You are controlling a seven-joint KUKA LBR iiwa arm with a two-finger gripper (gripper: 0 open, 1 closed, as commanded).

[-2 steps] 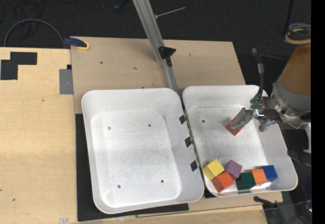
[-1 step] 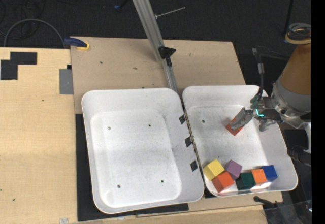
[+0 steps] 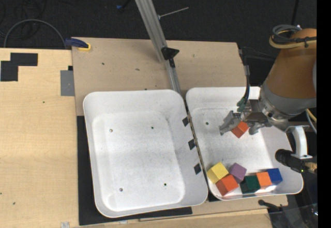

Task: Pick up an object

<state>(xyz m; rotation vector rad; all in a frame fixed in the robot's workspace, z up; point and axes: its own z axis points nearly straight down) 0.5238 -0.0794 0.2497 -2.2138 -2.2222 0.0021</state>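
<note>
Orange block [image 3: 239,130] between pincer [image 3: 241,126] fingers, coloured blocks [image 3: 245,177] clustered below

The light wooden desk [image 3: 124,61] carries two shallow white plastic bins side by side, the left bin [image 3: 93,103] and right bin [image 3: 199,95] touching

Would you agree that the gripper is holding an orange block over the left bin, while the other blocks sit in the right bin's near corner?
Not quite: the gripper holds the orange block between its fingers over the right bin, not the left bin. The camera view shows this. The other blocks do sit in the right bin's near corner.
</note>
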